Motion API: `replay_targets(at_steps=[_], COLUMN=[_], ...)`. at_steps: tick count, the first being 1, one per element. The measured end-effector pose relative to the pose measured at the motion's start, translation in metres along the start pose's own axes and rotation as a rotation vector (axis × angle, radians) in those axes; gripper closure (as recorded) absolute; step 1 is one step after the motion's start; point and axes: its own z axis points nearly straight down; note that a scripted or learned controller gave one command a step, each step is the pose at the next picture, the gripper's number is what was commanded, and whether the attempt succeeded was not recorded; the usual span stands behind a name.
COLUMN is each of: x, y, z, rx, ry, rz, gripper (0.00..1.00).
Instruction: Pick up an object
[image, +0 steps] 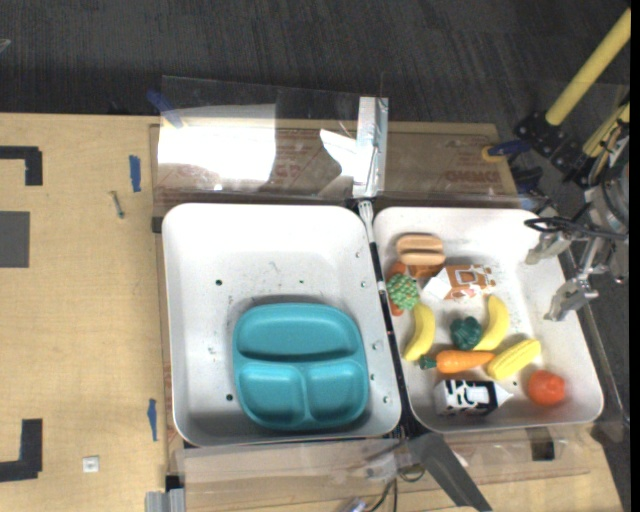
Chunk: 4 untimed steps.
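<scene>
teal tray (298, 375) sits in the left bin (190, 240); toy food like the carrot (465, 361) and tomato (546, 387) is piled in the right bin (585, 410), left of and below the gripper (560, 280); fingers spread wide, holding nothing; arm hangs over the bin's right rim

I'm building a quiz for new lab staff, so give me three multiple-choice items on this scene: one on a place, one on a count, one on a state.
1. Where does the teal tray lie?
A. left bin
B. right bin
C. on the bench outside the bins

2. How many bananas are in the right bin?
A. none
B. two
C. five

3. What is the state of the pincer?
A. gripping the carrot
B. at the bin's right rim, carrying nothing
C. resting on the tray

Key: 1 A, it sits in the left bin. 2 B, one banana and another. 3 B, the carrot lies apart from it.
</scene>
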Motion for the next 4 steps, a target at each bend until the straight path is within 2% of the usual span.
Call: replay_targets(at_steps=[1, 2, 3, 4], x=[0.011, 0.053, 0.049, 0.077], y=[0.026, 0.051, 0.051, 0.114], z=[0.132, 0.140, 0.128, -0.026], rx=[0.002, 0.002, 0.004, 0.000], ry=[-0.006, -0.007, -0.019, -0.009], rz=[-0.104, 0.025, 0.022, -0.004], gripper=[0.00, 0.00, 1.00, 1.00])
